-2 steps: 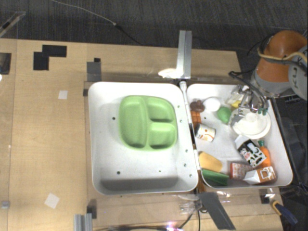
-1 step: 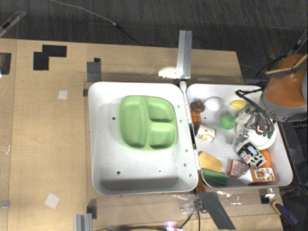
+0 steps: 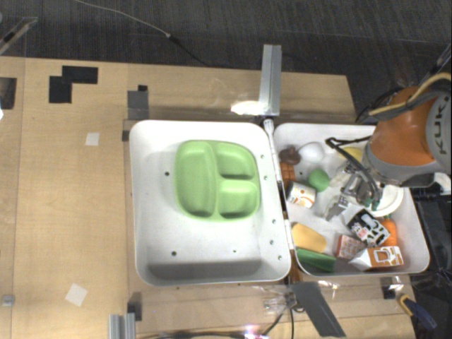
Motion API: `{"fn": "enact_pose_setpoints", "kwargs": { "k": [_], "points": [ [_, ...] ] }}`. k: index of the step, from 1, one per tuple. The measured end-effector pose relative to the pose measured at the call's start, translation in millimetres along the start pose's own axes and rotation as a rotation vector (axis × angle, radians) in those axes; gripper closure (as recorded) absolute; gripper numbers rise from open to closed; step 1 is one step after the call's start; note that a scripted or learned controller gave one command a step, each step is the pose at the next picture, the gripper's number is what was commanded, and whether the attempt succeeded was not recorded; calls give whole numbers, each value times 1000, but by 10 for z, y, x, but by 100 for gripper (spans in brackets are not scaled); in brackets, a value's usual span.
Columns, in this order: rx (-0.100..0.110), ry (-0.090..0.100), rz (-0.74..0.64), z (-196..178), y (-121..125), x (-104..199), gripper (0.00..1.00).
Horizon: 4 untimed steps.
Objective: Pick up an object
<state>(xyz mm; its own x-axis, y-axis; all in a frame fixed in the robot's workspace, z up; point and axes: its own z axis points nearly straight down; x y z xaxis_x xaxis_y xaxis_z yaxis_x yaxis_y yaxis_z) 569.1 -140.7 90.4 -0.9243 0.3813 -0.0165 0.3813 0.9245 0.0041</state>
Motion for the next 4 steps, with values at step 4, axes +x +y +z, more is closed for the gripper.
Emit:
{"fn": "enact_pose_setpoints", "kwargs": {
  "k": [4],
  "points": [
    [0, -6, 75, -31, -192, 743, 0]
  ]
}}
